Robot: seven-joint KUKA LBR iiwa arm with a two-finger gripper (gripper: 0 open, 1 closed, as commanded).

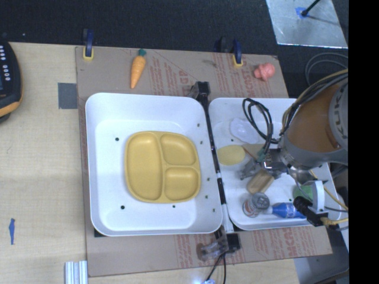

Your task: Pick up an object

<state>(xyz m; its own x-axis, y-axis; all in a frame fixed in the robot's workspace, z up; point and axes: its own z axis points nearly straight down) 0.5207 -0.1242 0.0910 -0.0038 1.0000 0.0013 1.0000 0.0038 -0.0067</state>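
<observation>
Nearest to me, the grey arm [314, 129] with its orange band reaches in from the right and hangs low over the right bin [220, 108]. Its gripper [259, 169] is down among the clutter there, right beside a tan, cork-like piece [259, 183] and close to a pale yellow disc [231, 154]. Whether the fingers are spread or pinched on anything I cannot tell; the wrist and a looping black cable [257, 120] get in the way. Also in that bin sit a round grey cap-like thing [257, 205], a blue object [288, 210] and something green [305, 191]. The left bin [95, 158] holds a yellow divided tray [161, 165]. A toy carrot [137, 68] and a pink lump [265, 71] lie on the bench behind the bins. By my reckoning the reach is done, while a secure grasp and the lift remain to be shown.
</observation>
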